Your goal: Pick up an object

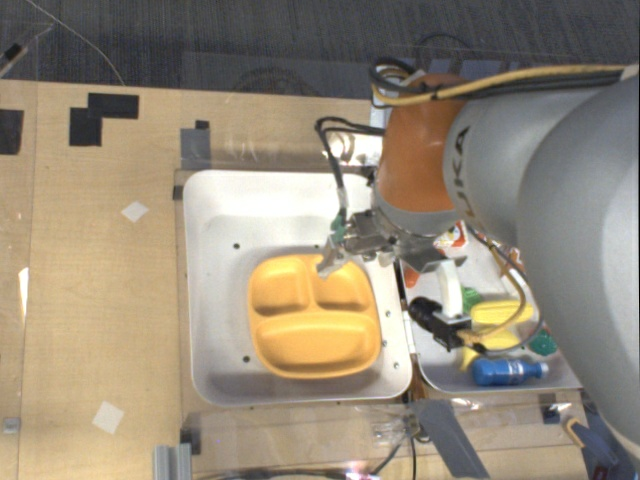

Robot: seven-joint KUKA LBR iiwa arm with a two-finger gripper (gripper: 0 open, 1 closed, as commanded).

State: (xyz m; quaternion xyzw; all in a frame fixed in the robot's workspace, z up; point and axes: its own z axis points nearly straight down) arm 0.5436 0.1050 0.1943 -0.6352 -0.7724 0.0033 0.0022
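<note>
The gripper (333, 256) hangs at the upper rim of the yellow divided tray (312, 320), mid-frame in the left-hand white bin (215, 218). Whether it is gripping cannot be told. It should straddle the rim squarely before lifting.

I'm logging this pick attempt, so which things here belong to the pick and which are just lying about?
In play: gripper, at the yellow divided tray in the left bin.
Lying about: blue bottle, yellow item, green item, in the right bin.
</note>
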